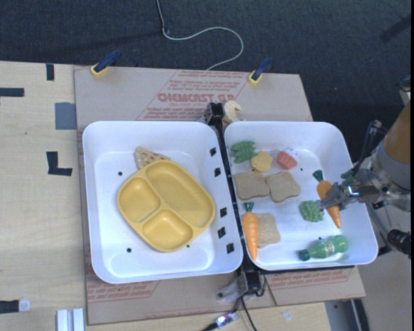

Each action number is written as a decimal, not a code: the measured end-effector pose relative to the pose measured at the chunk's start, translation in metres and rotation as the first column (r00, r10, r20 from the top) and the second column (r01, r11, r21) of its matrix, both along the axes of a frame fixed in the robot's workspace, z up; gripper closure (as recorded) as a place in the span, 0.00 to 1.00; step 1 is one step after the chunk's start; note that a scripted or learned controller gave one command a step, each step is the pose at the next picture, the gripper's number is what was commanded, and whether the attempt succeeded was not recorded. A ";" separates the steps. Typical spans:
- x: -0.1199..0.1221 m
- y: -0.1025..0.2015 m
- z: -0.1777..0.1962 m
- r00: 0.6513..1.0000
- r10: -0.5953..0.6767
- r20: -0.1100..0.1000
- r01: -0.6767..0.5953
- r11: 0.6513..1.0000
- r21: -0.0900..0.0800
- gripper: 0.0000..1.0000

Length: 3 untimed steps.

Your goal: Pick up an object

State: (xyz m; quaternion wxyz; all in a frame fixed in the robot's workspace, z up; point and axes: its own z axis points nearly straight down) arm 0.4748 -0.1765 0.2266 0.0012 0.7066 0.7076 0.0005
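Observation:
My gripper (329, 200) reaches in from the right over the right bin (334, 138). Its dark fingertips sit at a small orange carrot (329, 200) beside a green broccoli piece (310, 211). The right bin also holds a bigger carrot (250, 233), three bread slices (249, 184), (283, 185), (267, 229), a green leafy piece (243, 149), a yellow piece (261, 161), a pink-red piece (286, 160) and a green bottle (324, 247). Whether the carrot is between the fingers is not clear.
The left bin (100, 138) holds a yellow divided tray (165, 205) with a bread slice (148, 157) tucked behind it. Both bins sit on a cardboard sheet (186, 95) held by two blue-yellow clamps (105, 62). A cable (193, 33) runs across the dark floor behind.

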 end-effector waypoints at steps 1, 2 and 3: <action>0.013 0.059 -0.008 1.000 0.006 -0.005 -0.006 1.000 0.004 1.00; 0.032 0.113 0.002 1.000 0.006 -0.003 -0.006 1.000 0.003 1.00; 0.053 0.171 0.007 1.000 0.007 -0.003 -0.007 1.000 0.003 1.00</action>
